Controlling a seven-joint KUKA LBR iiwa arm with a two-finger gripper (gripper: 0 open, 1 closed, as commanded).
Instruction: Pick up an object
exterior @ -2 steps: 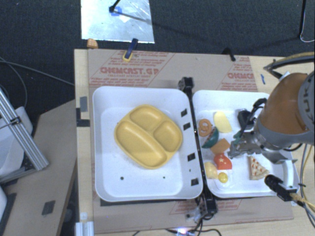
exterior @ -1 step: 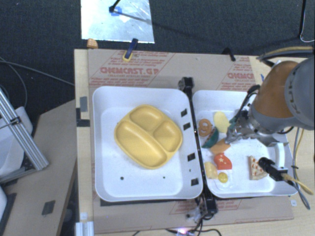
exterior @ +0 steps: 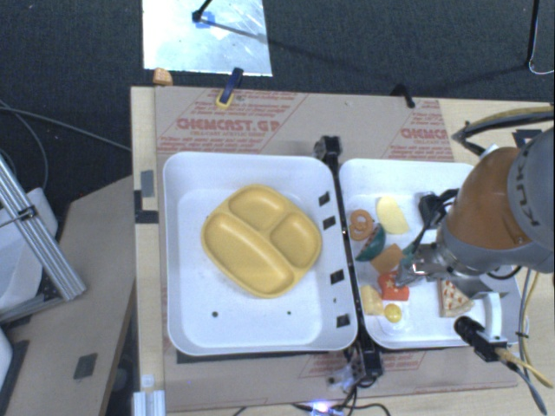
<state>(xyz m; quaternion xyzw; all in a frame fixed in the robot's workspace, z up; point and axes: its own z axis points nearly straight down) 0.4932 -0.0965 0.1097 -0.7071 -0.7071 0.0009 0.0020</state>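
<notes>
**Arm low over the right bin's toy food**

The bench point(exterior: 286, 115), topped with printed cardboard, carries two shallow white bins side by side. The left bin point(exterior: 186, 258) holds one thing, a yellow divided plate point(exterior: 260, 239) with three compartments, lying near its middle and turned at a slant.

The grey arm point(exterior: 499, 215) with its orange band reaches in from the right and hangs over the right bin point(exterior: 364, 173), covering much of its right half. Its gripper point(exterior: 406, 269) points toward the cluster of small food pieces in the bin's left part; whether the fingers are apart or together cannot be told from this angle.

Among the pieces, a pale yellow piece point(exterior: 392, 215) lies nearest the far wall, with an orange pretzel-like ring point(exterior: 362, 224) just beside it. A dark green piece point(exterior: 373, 248) touches a brown piece point(exterior: 388, 259). A red piece point(exterior: 392, 286) sits right at the gripper's tip. A pizza slice point(exterior: 452, 298) lies under the arm's edge. A small yellow piece point(exterior: 371, 299) and a fried egg point(exterior: 393, 313) lie near the front wall.
</notes>
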